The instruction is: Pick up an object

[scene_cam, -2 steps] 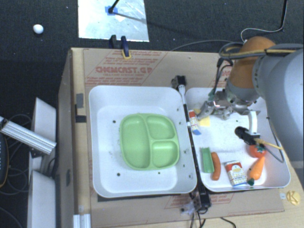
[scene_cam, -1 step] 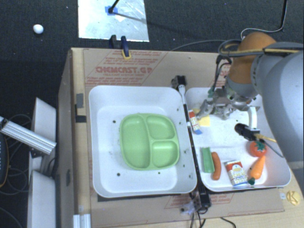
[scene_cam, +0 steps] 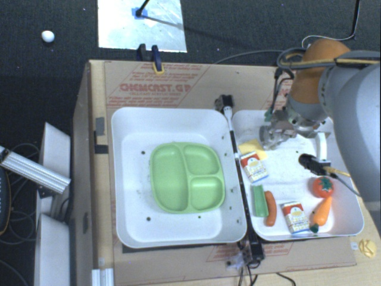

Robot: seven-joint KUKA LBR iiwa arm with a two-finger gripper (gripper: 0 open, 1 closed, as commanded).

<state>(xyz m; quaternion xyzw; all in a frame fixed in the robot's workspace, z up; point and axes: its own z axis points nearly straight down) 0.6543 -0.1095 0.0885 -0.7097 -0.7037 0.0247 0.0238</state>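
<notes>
My gripper (scene_cam: 272, 138) is down in the far left part of the right bin (scene_cam: 351, 219). Just left of it lies a yellow piece (scene_cam: 250, 147), partly under a small red and white carton (scene_cam: 256, 167). Nearer the front of this bin are a green block (scene_cam: 258, 200), a red sausage (scene_cam: 270, 208), a second carton (scene_cam: 296, 217), a carrot (scene_cam: 321, 211) and a tomato (scene_cam: 322, 186). The arm hides the bin's far right part.
The left bin (scene_cam: 128, 159) holds a green divided plate (scene_cam: 186, 176). A black divider rail (scene_cam: 237, 171) runs between the two bins. The grey arm with its orange band (scene_cam: 315, 70) reaches in from the right.
</notes>
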